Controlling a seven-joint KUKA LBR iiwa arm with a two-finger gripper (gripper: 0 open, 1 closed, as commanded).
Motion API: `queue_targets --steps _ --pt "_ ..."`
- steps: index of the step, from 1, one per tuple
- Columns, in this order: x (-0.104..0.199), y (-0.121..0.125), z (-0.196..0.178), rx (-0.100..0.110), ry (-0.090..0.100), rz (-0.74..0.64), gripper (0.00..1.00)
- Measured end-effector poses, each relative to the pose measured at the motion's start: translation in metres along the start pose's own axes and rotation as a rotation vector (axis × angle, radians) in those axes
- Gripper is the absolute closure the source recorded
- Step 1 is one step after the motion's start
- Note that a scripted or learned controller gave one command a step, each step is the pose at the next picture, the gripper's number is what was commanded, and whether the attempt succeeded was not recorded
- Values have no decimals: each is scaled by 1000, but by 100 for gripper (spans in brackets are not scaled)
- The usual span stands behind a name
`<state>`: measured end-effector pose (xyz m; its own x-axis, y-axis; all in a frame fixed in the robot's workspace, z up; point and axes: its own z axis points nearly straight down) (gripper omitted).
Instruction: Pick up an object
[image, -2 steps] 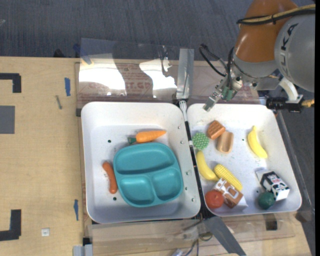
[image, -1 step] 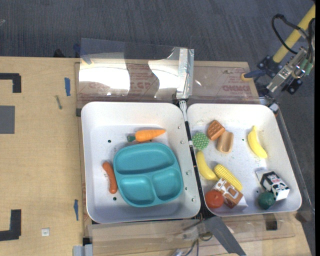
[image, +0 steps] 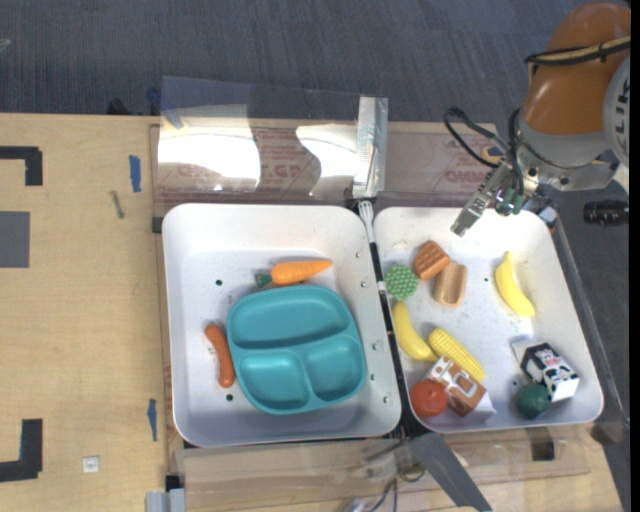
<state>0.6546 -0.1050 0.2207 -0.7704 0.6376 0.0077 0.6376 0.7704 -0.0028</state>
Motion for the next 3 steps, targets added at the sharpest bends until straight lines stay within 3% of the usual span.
queue_targets --steps 1,2,3 --pt "70 49 -27 -8 -10 -25 100" --pt "94 88 -45 -9 -12 145 100" --pt "129 140 -50 -9 -11 126 100"
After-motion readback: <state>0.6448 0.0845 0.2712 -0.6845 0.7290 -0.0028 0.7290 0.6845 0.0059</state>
